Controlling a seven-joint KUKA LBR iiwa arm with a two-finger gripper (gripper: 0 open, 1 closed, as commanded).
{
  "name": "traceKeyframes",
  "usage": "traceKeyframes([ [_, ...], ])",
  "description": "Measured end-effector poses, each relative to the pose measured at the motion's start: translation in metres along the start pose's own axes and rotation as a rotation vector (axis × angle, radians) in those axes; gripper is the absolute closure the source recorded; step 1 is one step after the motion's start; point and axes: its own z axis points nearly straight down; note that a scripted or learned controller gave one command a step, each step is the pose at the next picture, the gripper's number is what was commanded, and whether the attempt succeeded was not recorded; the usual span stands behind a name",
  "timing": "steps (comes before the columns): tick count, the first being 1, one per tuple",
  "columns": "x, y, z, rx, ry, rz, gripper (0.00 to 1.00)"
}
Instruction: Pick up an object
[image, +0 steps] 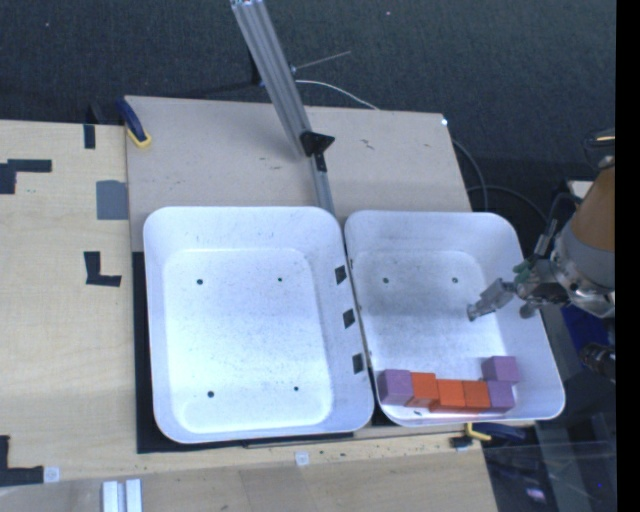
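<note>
A row of blocks lies along the near wall of the right bin (440, 235). It runs from a purple block (397, 384) on the left through orange blocks (452, 393) to a purple block (501, 396) on the right. Another purple block (500, 368) sits just behind that end. My gripper (499, 308) hangs over the right side of this bin, above and behind the blocks. Its two fingers are spread apart and nothing is between them. One grey finger (485, 300) points left, toward the middle of the bin.
The left bin (240, 225) sits next to the right one, their rims touching at the middle. A slanted metal pole (285, 90) rises behind the bins. A wooden bench top (60, 250) extends to the left, marked with black tape.
</note>
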Motion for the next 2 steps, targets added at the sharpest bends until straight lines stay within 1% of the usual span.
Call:
traceKeyframes([
  [1,0.008,0.056,-0.068,-0.01,-0.004,-0.003,0.0],
  [2,-0.002,0.06,-0.119,-0.006,-0.004,-0.002,0.0],
])
